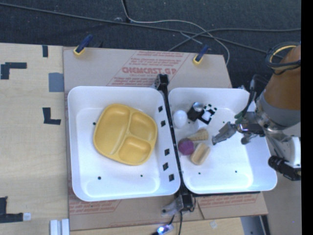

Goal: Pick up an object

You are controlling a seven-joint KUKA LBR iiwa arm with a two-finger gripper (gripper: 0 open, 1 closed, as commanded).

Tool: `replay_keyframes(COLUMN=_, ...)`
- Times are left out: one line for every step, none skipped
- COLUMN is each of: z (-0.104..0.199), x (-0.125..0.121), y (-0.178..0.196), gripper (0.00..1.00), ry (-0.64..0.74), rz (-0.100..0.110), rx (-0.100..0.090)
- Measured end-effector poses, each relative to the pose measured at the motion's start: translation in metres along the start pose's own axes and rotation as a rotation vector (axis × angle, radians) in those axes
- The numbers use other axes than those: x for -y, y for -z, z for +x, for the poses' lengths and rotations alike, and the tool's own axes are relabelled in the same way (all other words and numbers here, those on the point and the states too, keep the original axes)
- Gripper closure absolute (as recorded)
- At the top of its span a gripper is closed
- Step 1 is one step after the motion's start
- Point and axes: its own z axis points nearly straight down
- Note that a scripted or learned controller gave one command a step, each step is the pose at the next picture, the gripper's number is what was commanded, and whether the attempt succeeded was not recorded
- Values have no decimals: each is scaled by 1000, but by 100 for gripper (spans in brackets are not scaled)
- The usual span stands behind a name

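Hovering over the right bin (254,180), the tool (221,135) sits beside a tan piece (200,153); grip state unclear.

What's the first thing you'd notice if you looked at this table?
Probably the big yellow divided tray, sitting alone in the left white bin. Next, the little cluster in the right white bin: a purple ball, a white ball and tan pieces, with the gripper hovering just to their right.
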Motion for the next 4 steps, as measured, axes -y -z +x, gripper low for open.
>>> replay_keyframes(z=0, x=-2, y=5, gripper=0, ry=4, rz=-11, rx=2)
replay_keyframes(z=1, x=0, y=-60, gripper=0, ry=2, rz=-4, rx=1)
replay_keyframes(z=-1, x=-5, y=-105, gripper=0, ry=2, rz=-6, rx=1)
replay_keyframes(z=0, x=-4, y=-159, gripper=0, ry=2, rz=-6, rx=1)
